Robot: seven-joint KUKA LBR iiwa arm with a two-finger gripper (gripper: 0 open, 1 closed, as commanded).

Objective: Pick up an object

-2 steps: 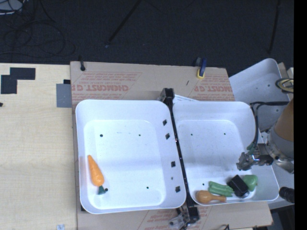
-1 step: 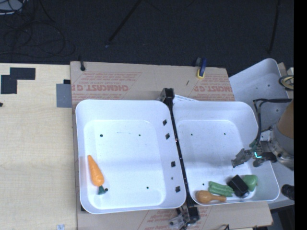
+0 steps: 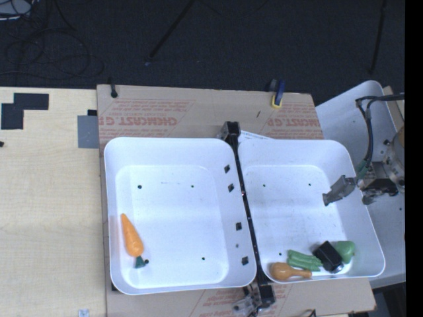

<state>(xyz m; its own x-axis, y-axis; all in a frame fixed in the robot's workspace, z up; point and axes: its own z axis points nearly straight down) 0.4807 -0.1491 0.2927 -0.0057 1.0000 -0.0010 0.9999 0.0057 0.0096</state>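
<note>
An orange toy carrot [image 3: 131,235] with a dark green stem lies near the front left corner of the left bin [image 3: 172,152]. At the front of the right bin [image 3: 297,152] a small cluster lies together: a green pod-shaped toy [image 3: 304,260], a black block [image 3: 328,255], a light green piece [image 3: 345,248] behind it and an orange-yellow pear-shaped toy [image 3: 289,271]. My gripper [image 3: 340,190] hangs over the right bin's right side, behind the cluster and apart from it. Nothing shows in its grasp.
A black divider rail [image 3: 239,203] runs between the two bins. They rest on a cardboard sheet [image 3: 198,111] with a blue-and-yellow clamp [image 3: 277,94] at its back edge. Cables [image 3: 367,131] hang by the arm on the right.
</note>
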